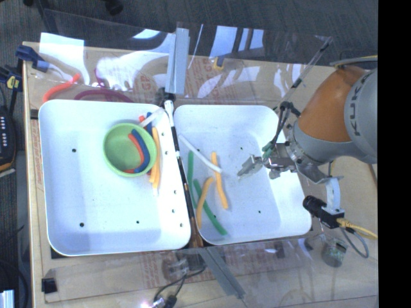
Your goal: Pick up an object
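In the right bin lie several thin sticks: orange ones, green ones and a white one, all in its left half. My gripper hangs over the middle of this bin, to the right of the sticks and apart from them. Nothing shows between its fingers. The left bin holds a green bowl with red and blue curved pieces inside, and an orange stick leans at the bowl's right side.
The grey arm with its orange band covers the right bin's right edge. A metal post stands behind the bins. Cables and red and pink loops lie at the back left.
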